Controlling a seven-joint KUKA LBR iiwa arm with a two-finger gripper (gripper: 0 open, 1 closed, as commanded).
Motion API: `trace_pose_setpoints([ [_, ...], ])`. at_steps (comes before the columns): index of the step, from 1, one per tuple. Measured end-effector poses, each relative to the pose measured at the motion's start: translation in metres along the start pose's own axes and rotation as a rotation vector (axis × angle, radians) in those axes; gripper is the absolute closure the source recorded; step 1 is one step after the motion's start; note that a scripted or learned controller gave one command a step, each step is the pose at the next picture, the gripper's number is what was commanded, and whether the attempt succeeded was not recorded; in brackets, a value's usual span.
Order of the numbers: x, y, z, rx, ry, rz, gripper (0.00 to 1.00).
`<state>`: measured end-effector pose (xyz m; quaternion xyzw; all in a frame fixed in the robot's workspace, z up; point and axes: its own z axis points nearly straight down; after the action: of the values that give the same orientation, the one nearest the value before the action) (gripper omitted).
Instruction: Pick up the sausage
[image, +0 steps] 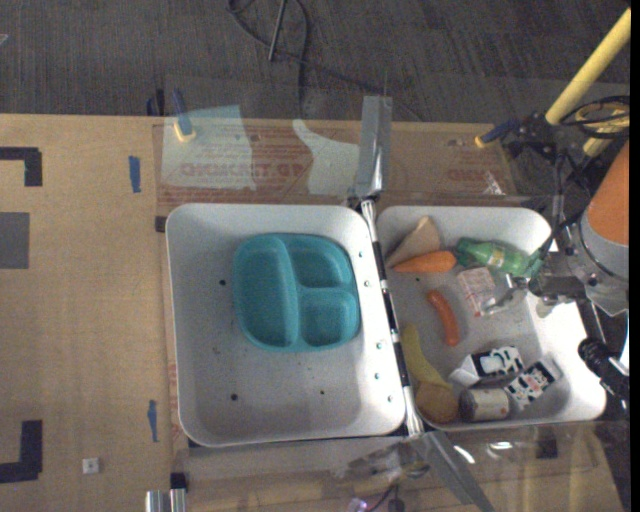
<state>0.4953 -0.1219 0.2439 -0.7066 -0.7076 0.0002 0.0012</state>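
The sausage (443, 316) is a short orange-red link lying on the floor of the right bin (575, 400), left of centre, with its long axis running near to far. My gripper (508, 291) hangs over the right half of that bin, to the right of the sausage and clearly apart from it, above a pale packet (477, 289). Nothing is visibly held by it. The grey arm with its orange band (610, 210) comes in from the right edge.
Around the sausage lie a carrot (423, 263), a bread wedge (420, 238), a green bottle (495, 256), a banana (420, 356), a round bun (437, 401), a can (485, 404) and two black-and-white boxes (498, 362). A teal divided plate (297, 291) sits in the left bin (190, 330).
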Motion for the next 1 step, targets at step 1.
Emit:
trace_pose_setpoints([
  [1, 0.0745, 0.0311, 0.0597, 0.0, -0.001, -0.059, 0.0],
])
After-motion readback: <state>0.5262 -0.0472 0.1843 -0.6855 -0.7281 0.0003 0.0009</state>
